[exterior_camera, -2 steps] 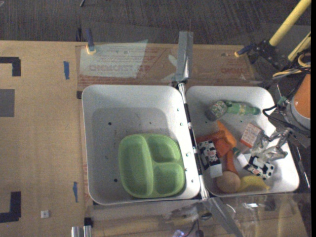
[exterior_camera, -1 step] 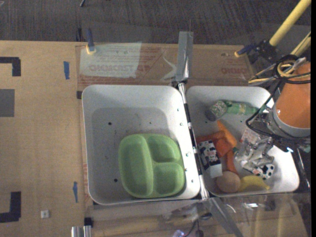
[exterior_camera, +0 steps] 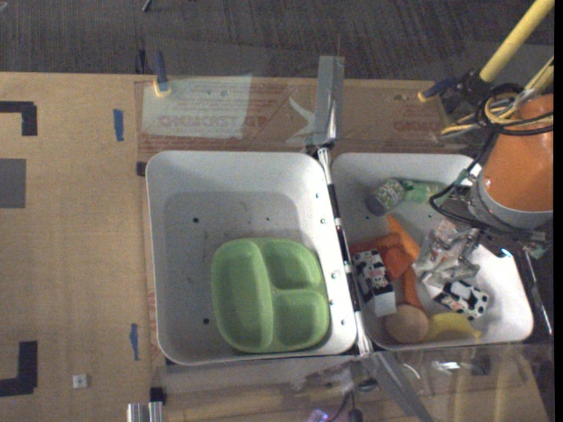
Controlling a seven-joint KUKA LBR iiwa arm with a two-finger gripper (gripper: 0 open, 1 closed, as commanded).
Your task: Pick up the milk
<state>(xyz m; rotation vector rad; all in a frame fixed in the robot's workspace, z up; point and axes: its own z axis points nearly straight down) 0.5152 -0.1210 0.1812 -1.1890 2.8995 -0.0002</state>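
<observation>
The gripper (exterior_camera: 450, 255), its grip impossible to judge, hangs in the right bin (exterior_camera: 515, 323) just above one milk carton (exterior_camera: 463, 299) lying flat, long axis slanting left-right, arm (exterior_camera: 521, 170) reaching in over the bin's right side.

The divided plate (exterior_camera: 270, 294) lies in the left bin (exterior_camera: 167, 192); both milk cartons (exterior_camera: 373, 280) (exterior_camera: 464, 299) lie in the right bin (exterior_camera: 519, 319).

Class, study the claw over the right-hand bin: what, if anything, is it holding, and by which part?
It cannot be told. The claw hangs low in the right bin, just above a cow-patterned milk carton, but the view is too blurred to show any grip.
</observation>
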